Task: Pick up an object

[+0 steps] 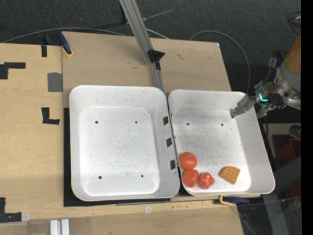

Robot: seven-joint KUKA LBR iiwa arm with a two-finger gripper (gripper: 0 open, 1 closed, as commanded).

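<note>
Bins (pixel 117 94) matt white plastic, dark-speckled; bench (pixel 98 58) pale bare wood; pole (pixel 137 21) smooth grey metal.

wooden bench (pixel 122 58), dark floor (pixel 49 6) (cables (pixel 230 38) trailing)

Two shallow white bins are set side by side on the bench (pixel 122 58). In the right bin (pixel 254 146), three small red-orange objects (pixel 188 160) are clustered at the near left corner; a tan waffle-like piece (pixel 230 174) is placed just beside them. The gripper (pixel 247 106) is positioned over the far right rim.
</note>
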